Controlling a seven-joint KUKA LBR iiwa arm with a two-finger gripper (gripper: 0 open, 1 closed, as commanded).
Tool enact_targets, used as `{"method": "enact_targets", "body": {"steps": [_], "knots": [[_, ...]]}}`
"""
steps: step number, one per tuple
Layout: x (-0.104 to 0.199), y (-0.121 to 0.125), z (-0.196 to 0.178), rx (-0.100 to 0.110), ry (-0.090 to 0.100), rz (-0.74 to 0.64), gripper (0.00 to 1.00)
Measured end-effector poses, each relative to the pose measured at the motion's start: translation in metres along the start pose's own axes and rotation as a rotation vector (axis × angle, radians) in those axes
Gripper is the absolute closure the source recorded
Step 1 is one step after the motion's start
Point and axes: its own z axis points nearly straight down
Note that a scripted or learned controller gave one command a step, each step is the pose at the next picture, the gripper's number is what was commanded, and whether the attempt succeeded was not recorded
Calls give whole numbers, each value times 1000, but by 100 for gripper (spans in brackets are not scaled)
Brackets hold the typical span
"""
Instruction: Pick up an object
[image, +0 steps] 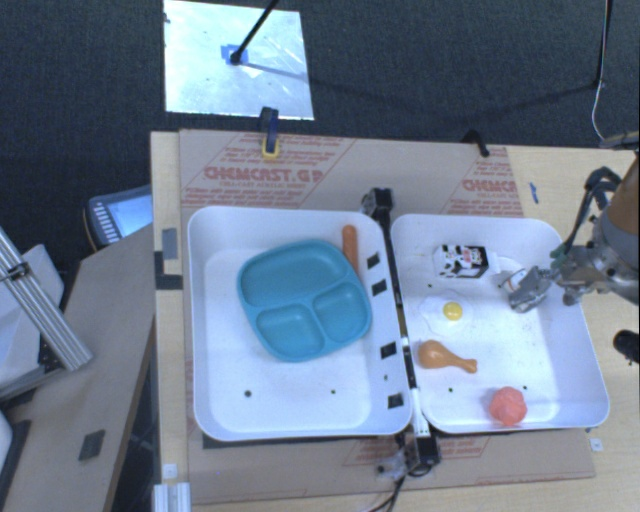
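Gripper (522, 292) hovers over the right white bin (575, 345) — whether it's clenched, I cannot tell. Just left sits a black-and-white carton (461, 261); a fried-egg toy (447, 313), orange plastic drumstick (446, 356) and pink ball (508, 405) lie lower-left.

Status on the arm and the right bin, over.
Gripper low over right bin, holding nothing seen. Fried egg, drumstick, pink ball, milk carton lie loose.

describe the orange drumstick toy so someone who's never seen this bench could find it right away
Look at the right-hand white bin, the one the arm reaches into. Near its left wall, below the fried egg and up-left of the pink ball, lies the drumstick. It is the only orange, club-shaped piece in that bin.
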Motion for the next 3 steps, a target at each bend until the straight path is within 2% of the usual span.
{"method": "enact_targets", "body": {"steps": [1, 3], "knots": [[1, 3, -7, -13, -3, -4, 0], [10, 2, 79, -9, -1, -2, 0]]}}
